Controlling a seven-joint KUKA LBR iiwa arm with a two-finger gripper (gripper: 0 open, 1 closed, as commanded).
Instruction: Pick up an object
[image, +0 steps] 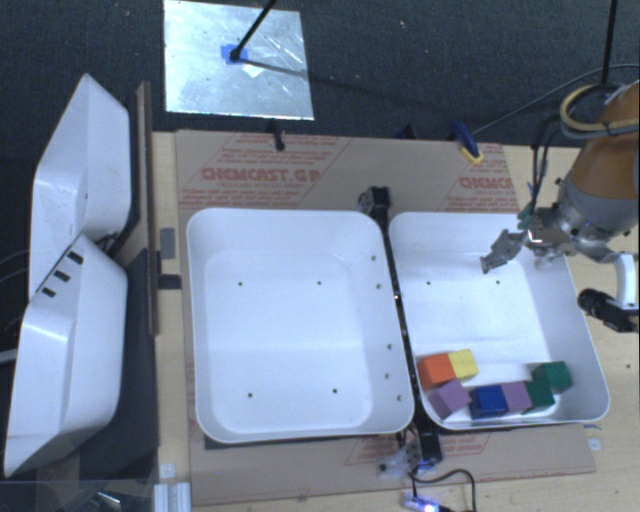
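Several small blocks lie along the near edge of the right bin (560, 300): an orange one (435, 370), a yellow one (463, 362), a purple one (449, 397), a blue one (489, 401), a second purple one (516, 396) and a green one (549, 380). My gripper (518, 254) hangs over the far part of the right bin, well away from the blocks. It is open, with nothing between its fingers; one grey finger (497, 252) points left and down.
The left bin (290, 230) lies beside the right one, with a black divider (398, 300) between them. Two white housings (70, 280) stand at the far left. A metal sheet (238, 60) lies behind the bench, and cables hang at the upper right.
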